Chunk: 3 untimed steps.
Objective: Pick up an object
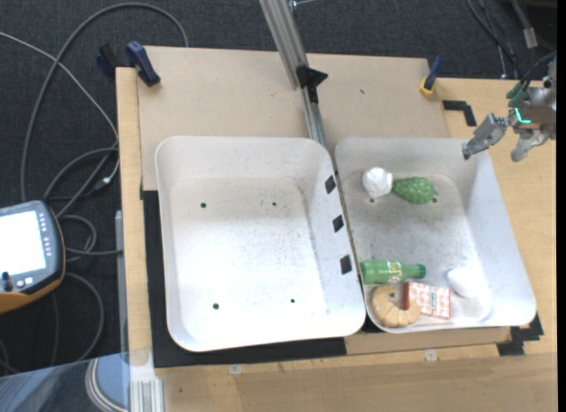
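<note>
Currently, my gripper (502, 136) hung at the upper right corner of the right bin (495, 216), above its rim, with the fingers spread apart and nothing between them. All candidate objects lay inside that bin: a white ball (378, 180) touching a green bumpy toy (415, 190) near the far wall, and, along the near edge, a green bottle (392, 270), a round bun (395, 307), a red-and-white packet (428, 301) and a white lump (466, 283). The left bin (239, 242) held no objects. I judged the main risk to be crowding: the bottle, bun and packet lay touching, so a descent there could pinch two items or push one aside. The ball could roll off the fingers. The white lump sat close to the sloped wall, where a finger might strike the bin.
</note>
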Available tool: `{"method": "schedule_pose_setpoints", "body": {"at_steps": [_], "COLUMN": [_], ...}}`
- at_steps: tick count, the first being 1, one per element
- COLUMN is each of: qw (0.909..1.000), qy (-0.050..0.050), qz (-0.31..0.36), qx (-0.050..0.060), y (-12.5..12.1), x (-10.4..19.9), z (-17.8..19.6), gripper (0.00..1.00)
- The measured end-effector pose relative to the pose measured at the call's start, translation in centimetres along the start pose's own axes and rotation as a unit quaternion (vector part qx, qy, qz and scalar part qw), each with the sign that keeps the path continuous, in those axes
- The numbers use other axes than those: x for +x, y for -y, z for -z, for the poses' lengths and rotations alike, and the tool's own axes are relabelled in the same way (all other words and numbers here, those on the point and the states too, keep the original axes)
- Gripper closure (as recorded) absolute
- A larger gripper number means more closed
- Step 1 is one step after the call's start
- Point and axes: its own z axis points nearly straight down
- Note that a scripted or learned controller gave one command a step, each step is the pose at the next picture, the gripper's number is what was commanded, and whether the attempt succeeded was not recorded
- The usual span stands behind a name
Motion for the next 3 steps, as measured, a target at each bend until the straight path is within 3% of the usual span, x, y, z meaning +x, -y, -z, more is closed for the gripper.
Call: {"method": "schedule_pose_setpoints", "body": {"at_steps": [3], "qw": [1.0], "qy": [-0.001], "qz": [0.0], "qx": [0.003], "y": [0.1], "x": [0.0], "z": [-17.5], "gripper": [0.0]}}
